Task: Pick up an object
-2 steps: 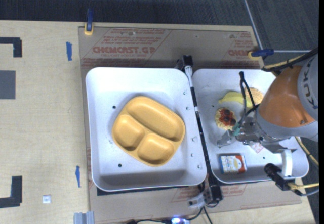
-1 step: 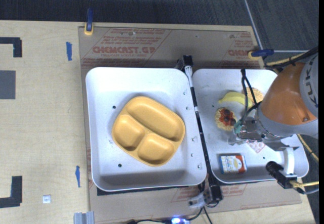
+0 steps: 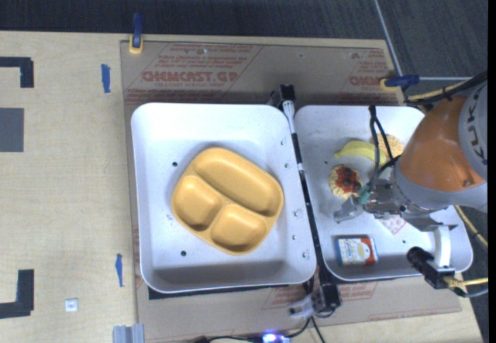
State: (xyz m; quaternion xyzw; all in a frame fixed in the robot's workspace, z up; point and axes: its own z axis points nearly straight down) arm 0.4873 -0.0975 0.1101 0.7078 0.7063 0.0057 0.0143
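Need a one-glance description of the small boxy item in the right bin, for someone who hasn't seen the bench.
Start at the right bin of the two white ones. Go to its near edge, left of centre: a small flat carton lies there, white top, red lower band. It is the bin's one square-cornered item; the yellow fruit and the red-and-yellow item farther back are rounded.

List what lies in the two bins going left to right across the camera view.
Yellow three-part tray in the left bin → red and yellow round item in the right bin → small carton near the front → the arm's tool. The banana overlaps these, so its place is unclear.
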